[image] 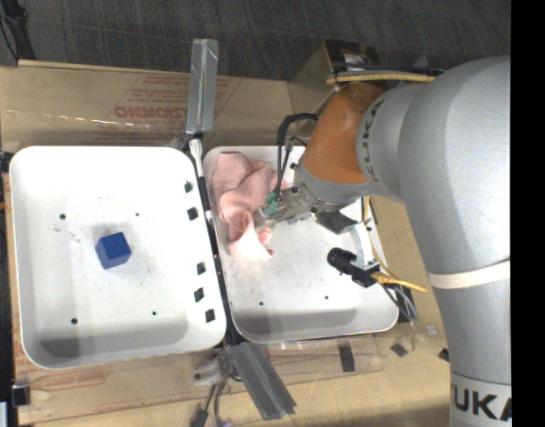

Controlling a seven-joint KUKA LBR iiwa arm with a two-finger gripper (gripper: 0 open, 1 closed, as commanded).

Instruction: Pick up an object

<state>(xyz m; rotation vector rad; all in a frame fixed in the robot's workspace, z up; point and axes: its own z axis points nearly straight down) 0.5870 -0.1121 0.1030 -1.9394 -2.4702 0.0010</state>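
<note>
End effector (274,210): down inside the right bin, at the right edge of the pink cloth; small, dark and partly hidden under the wrist
End effector state: cannot tell, too small and too hidden by the wrist
Contact: touching or just over the cloth's right edge; which of the 2 cannot be told
Pink cloth (239,198): crumpled heap in the upper left part of the right bin, close against the wall shared with the left bin, a paler fold trailing down toward the bin's middle
Wrist and orange band (339,140): above the right bin's upper right, tilted down to the left
Arm (450,176): grey, large, coming in from the right, covering the right bin's right rim; letters "UKA" on the lower casing
Black part with yellow tip (354,268): by the right side of the right bin, just below the wrist; what it is cannot be told
Right bin (299,314): white, shallow, floor bare in its lower half
Left bin (41,203): white, shallow, side by side with the right bin, edges touching along a dark divider
Blue cube (113,249): alone on the left bin's floor, left of centre, well apart from the end effector
Table (94,100): brown board with red print, under both bins
</note>
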